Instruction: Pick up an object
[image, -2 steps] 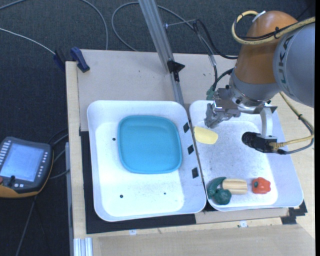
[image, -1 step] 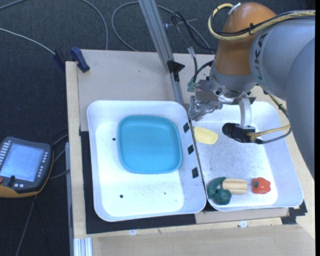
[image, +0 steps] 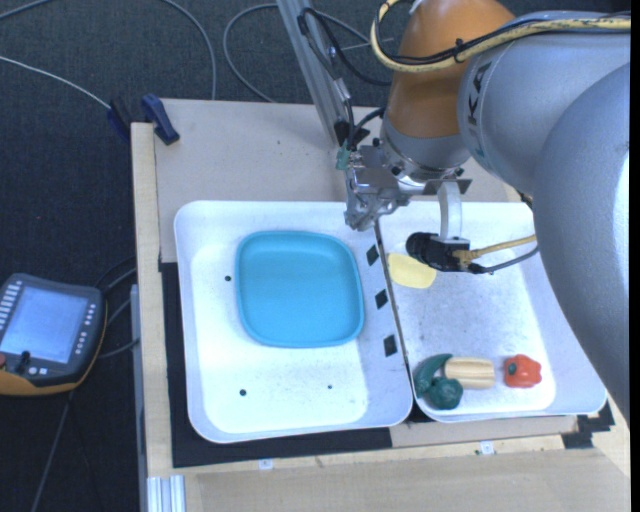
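**Gripper over the seam between the bins, objects lying loose in both**

Camera view, from above at a slant. The arm (image: 560, 120) is reaching in from the right, its orange band (image: 435, 60) sitting above the wrist. The gripper (image: 358, 215) is hanging over the far end of the seam where the two white bins are meeting, just past the far right corner of the left bin (image: 205, 340). Whether it is released or clenched cannot be told at this angle, as the tip is showing only as a small dark, cluttered shape. No object is showing in its grasp.

Candidate objects are lying as follows. In the left bin, a blue plate (image: 300, 288) is taking up the middle and lying flat, with its far right corner near the gripper but apart from it. In the right bin (image: 490, 310), a flat yellow piece (image: 412, 272) is lying close to the seam, near the gripper's side. Along the near edge of the same bin, three things are sitting in a row: a dark green item (image: 438, 382) by the near left corner, a tan cylinder (image: 470, 372) on its side touching the green item, and a red item (image: 521, 371) just beside the cylinder's other end.

Off the bench (image: 250, 150), a teach pendant (image: 45, 330) is resting at far left. A blue clamp (image: 160, 118) is gripping the bench's far left corner.
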